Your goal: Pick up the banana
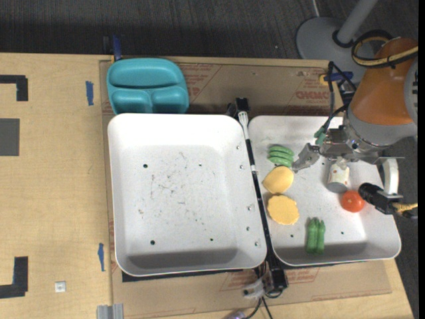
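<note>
The banana (279,179) is most likely the rounded yellow lump in the right bin (382,248), close to the wall shared with the left bin (126,131). Treat that as a guess, because nothing in the bin shows a clear banana curve. A flat yellow disc (283,210) lies just below it, almost touching, and could be the real target.

That doubt is your 1st risk: 2 yellow things side by side invite a grab at the wrong one, or a grab that catches both.

Your 2nd risk is crowding. A green piece (281,155) sits just above the banana, and the bin wall runs along its left. A descent that is slightly off can land on the green piece, strike the wall, or push the banana against the disc instead of closing around it.

The gripper (312,155) hangs just right of the green piece, up and to the right of the banana, and nothing shows in it. You cannot tell from this slanted view whether it is released or clenched, nor how high it rides. If it drops from here, it meets bare bin floor or the green piece, not the banana.

Farther right, a white piece (339,173) and a red ball (352,201) lie under the arm (382,98), where a low sweep could knock them.
</note>
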Motion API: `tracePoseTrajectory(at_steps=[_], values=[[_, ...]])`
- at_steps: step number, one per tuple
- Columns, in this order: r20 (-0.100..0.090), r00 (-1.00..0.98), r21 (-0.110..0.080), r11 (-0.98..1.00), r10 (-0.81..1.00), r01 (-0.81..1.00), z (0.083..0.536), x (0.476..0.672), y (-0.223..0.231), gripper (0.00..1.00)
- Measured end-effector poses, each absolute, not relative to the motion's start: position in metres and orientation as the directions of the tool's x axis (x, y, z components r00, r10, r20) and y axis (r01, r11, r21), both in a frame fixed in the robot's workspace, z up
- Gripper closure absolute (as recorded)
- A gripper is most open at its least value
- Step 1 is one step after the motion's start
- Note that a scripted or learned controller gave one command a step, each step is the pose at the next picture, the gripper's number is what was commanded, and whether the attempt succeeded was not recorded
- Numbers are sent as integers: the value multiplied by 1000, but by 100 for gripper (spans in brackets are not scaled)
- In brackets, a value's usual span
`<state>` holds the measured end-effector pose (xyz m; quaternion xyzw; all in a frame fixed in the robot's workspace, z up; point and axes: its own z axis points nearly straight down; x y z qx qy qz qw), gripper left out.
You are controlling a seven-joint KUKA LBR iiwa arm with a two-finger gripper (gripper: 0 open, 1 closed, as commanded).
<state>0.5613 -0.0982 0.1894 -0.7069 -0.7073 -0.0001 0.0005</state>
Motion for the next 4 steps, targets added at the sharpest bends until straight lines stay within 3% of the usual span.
tracePoseTrajectory(at_steps=[1,2,3,4], values=[[2,-452,-1,452,892,892,185,501,-65,0],[2,-562,-1,562,827,827,185,479,17,0],[-5,-545,-2,545,838,839,128,480,87,0],[1,-601,-1,601,799,799,117,479,110,0]])
